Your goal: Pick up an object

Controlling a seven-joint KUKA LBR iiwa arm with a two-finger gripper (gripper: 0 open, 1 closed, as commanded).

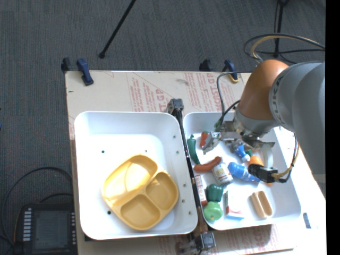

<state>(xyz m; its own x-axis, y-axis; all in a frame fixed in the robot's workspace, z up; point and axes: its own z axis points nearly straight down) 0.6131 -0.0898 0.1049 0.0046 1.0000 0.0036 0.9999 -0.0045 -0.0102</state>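
Clutter is seen heaped in the right bin [287,209]; no single item is marked out as the target. A brown sausage [207,164] lies curved near the bin's left wall, w/ a dark green pepper-like piece [192,150] just left of it. A blue bottle [243,172] lies tilted near the middle, a small white-labelled jar [222,174] touching its left end. Lower down, a dark green block [215,192] sits above a bright green ball [213,211], w/ a white card w/ red and blue edges [233,206] and a hot dog in a bun [261,204] to the right. An orange piece [256,160] shows beside the wrist.

Gripper [211,141] is seen low over the bin's upper left, above the sausage; finger spread can't be told, and nothing is seen held.

Left bin [101,129] holds a yellow divided tray [141,191], well apart from the arm. Blue clamps [84,71] grip the board's far edge.
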